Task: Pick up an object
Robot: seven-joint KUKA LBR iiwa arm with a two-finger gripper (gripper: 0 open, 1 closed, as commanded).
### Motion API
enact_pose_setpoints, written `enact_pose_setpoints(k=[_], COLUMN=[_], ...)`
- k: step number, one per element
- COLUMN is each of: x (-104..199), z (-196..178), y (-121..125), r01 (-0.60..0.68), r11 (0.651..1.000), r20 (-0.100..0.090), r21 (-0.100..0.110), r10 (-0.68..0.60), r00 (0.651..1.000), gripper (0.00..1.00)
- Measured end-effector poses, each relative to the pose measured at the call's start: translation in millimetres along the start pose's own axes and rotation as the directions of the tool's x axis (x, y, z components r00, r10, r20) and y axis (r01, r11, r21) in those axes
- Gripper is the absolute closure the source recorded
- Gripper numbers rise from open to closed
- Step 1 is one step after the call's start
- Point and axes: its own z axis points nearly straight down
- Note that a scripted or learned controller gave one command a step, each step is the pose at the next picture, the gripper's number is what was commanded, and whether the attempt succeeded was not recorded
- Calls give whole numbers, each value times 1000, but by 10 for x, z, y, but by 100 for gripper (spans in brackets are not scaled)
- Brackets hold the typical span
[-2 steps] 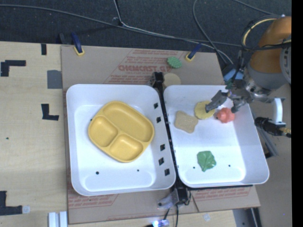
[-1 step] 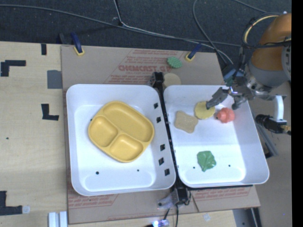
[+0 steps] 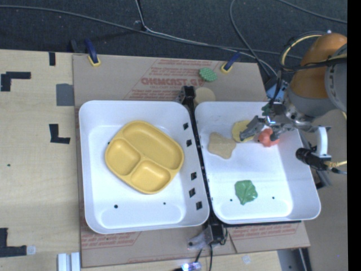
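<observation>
The jaws [image 3: 260, 127] are seen low over the upper part of the right bin [image 3: 293, 208]; whether they are released or clenched cannot be told. A small red object [image 3: 269, 139] is found just beside them, toward the bin's right wall, and a yellow piece [image 3: 240, 131] just to their left. The tan piece [image 3: 221, 144] and green piece [image 3: 246, 191] lie farther off.

Two white bins [image 3: 90, 151] [image 3: 299, 202]; one yellow divided plate [image 3: 144, 156]; four small objects [image 3: 246, 191] [image 3: 221, 144] [image 3: 241, 130] [image 3: 269, 139].
</observation>
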Motion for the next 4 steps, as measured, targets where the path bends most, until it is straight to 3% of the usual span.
enact_pose_setpoints(k=[2,3,4], x=[70,92,113], z=[851,714,106], y=[-28,-4,-62], r01=[0,2,1], r11=[1000,1000,1000], r20=[1,-2,0], r21=[-7,-12,-9], r10=[0,-2,-1], r00=[1000,1000,1000], gripper=[0,100,100])
